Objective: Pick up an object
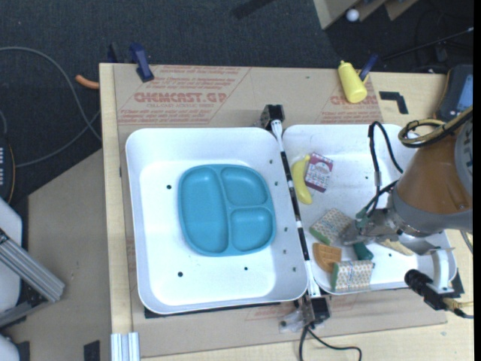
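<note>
The pincer [359, 235] sits low in the right bin [346, 138], right beside a patterned packet [331, 222]; can't tell how it's set. Blue tray [224, 207] lies left.

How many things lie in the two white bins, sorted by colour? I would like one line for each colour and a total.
Blue: 1, the divided plate in the left bin.
Yellow: 1, the banana-shaped piece in the right bin.
Purple and white: 1, the small packet.
Green patterned: 2, the packets.
Orange-brown: 1, the piece.
Total: 6 that I can tell apart; the gripper may hide more.
</note>
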